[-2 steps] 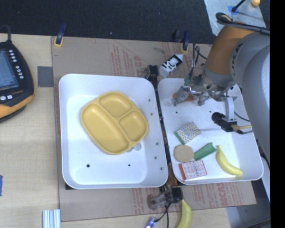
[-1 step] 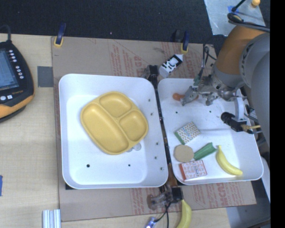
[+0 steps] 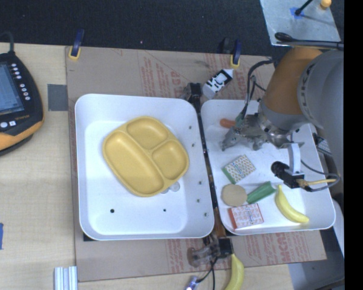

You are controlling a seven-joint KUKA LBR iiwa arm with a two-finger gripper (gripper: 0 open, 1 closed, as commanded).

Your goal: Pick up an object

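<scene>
My gripper [image 3: 242,139] hangs low over the far part of the right bin [image 3: 327,213], under the grey arm with its orange band [image 3: 290,80]. A small orange-red piece [image 3: 227,123] lies just behind and to the left of it. In front of it rests a green-and-white patterned packet [image 3: 239,168]. Nearer the front lie a tan round disc [image 3: 233,194], a green cucumber-like piece [image 3: 260,192], a yellow banana [image 3: 289,205] and a red-and-white box [image 3: 247,215]. I see nothing held in the gripper.
The left bin [image 3: 91,216] holds a yellow divided plate [image 3: 146,154]. A black-and-white object [image 3: 218,82] lies behind the bins, and another banana [image 3: 235,273] sits at the front edge. A control pendant [image 3: 9,101] rests far left. Cables [image 3: 308,183] trail over the right bin.
</scene>
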